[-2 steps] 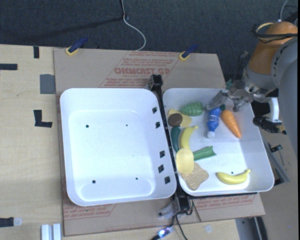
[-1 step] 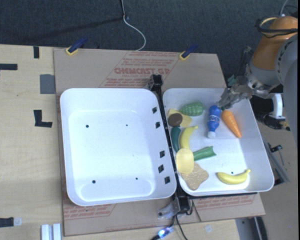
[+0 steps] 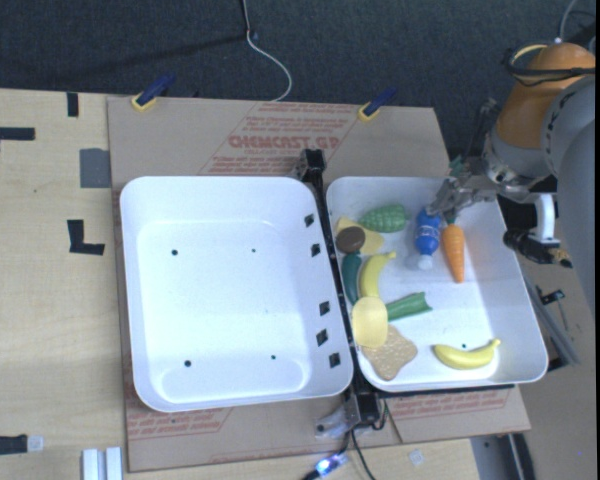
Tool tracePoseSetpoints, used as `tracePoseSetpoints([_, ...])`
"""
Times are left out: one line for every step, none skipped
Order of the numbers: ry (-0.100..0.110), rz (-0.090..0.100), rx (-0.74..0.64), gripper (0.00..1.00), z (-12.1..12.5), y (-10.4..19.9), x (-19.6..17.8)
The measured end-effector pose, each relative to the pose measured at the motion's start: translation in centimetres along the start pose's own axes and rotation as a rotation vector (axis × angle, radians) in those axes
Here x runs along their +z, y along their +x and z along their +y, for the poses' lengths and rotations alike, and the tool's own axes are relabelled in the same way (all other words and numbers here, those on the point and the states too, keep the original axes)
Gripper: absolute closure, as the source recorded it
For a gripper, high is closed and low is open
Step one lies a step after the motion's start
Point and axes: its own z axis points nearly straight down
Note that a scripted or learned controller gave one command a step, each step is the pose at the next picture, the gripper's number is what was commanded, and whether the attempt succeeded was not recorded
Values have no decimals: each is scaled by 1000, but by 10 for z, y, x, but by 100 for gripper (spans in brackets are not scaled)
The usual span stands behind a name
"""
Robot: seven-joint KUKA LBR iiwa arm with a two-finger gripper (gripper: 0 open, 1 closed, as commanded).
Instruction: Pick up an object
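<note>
The right bin [image 3: 515,313] holds several toy foods: a blue bottle [image 3: 426,236], an orange carrot [image 3: 454,253], a green leafy piece [image 3: 383,217], a brown round piece [image 3: 350,238], a yellow banana [image 3: 373,271], a green pepper strip [image 3: 407,306], a yellow lemon-like piece [image 3: 370,321], a tan cracker [image 3: 390,354] and a second banana [image 3: 465,354]. My gripper [image 3: 450,198] hangs over the bin's far right part, just above the blue bottle and the carrot. Nothing is visibly between its fingers.
The left bin [image 3: 220,288] stands beside the right one, with a black divider clip strip [image 3: 320,258] between them. Both rest on a cardboard sheet [image 3: 270,138] with yellow and blue clamps at its far corners. A cable [image 3: 265,53] runs over the dark cloth behind.
</note>
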Motion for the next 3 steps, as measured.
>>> tracePoseSetpoints([-3,0,1,100,1,4,6])
tracePoseSetpoints([-5,0,1,100,2,6,7])
tracePoseSetpoints([-4,-1,1,100,1,6,7])
